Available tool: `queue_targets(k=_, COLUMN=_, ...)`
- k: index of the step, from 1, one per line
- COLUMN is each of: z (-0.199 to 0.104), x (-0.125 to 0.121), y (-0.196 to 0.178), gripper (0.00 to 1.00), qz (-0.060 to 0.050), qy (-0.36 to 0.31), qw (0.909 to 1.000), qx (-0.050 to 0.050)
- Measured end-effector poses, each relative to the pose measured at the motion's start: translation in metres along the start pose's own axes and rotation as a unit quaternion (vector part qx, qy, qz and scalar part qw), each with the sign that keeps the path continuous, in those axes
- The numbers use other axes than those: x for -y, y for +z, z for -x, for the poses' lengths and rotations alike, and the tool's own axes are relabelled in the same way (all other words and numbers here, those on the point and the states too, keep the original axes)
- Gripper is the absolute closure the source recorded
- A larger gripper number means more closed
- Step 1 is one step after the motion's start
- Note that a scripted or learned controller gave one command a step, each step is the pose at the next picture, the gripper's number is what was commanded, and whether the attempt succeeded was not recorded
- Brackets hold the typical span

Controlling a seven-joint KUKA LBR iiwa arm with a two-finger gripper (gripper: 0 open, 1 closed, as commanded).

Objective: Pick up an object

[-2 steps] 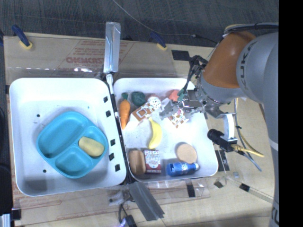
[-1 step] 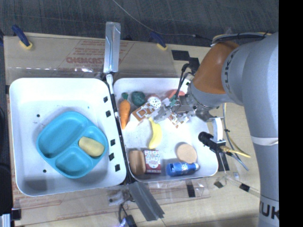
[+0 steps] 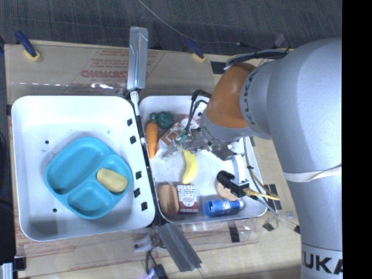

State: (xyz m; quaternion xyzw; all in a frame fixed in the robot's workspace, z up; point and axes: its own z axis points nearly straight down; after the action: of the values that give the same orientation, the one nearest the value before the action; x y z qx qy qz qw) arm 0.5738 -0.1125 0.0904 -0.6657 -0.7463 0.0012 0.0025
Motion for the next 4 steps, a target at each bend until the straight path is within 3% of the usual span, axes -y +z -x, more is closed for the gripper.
queue_targets(k=1, z=-0.041, x=0.026, y=-0.106, gripper=0.0, qz=0.006, qy=-0.015, qw=0.9999, qx=0.001)
queue_targets(k=2, z=-0.014, x=0.023, y=-0.021, gripper=0.0, qz=0.008, qy=-0.069, qw=0.9976, qx=0.005)
queue_targets(k=3, z=-0.004, x=0.012, y=-0.004, gripper=0.0, qz=0.005, qy=0.056, qw=0.9984, qx=0.001)
queue_targets(k=4, z=-0.001, x=0.036, y=-0.001, gripper=0.0, qz=0.0, qy=-0.001, qw=1.0, qx=0.0)
